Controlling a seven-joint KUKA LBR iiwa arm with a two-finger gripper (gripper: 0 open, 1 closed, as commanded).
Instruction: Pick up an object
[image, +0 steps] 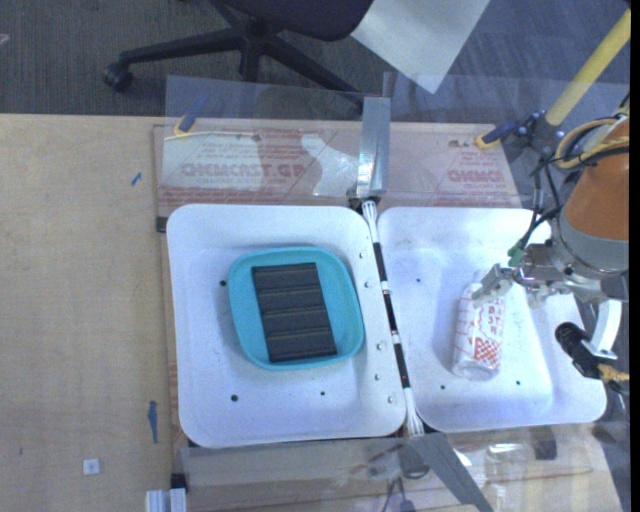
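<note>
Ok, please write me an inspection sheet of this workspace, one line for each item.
Surface: wooden bench bearing two white bins, left bin and right bin.
Job's things: teal tray with a dark ribbed block in the left bin; white packet with red print in the right bin.
Clutter: nothing seen.
Hand: hand at the packet's upper end; grip unclear.
Cables: black cables beside the arm.
Surroundings: office chair base, grey floor.

Tan wooden bench (70, 300), dark grey carpet floor (60, 40), black office chair base (240, 50) behind
</note>
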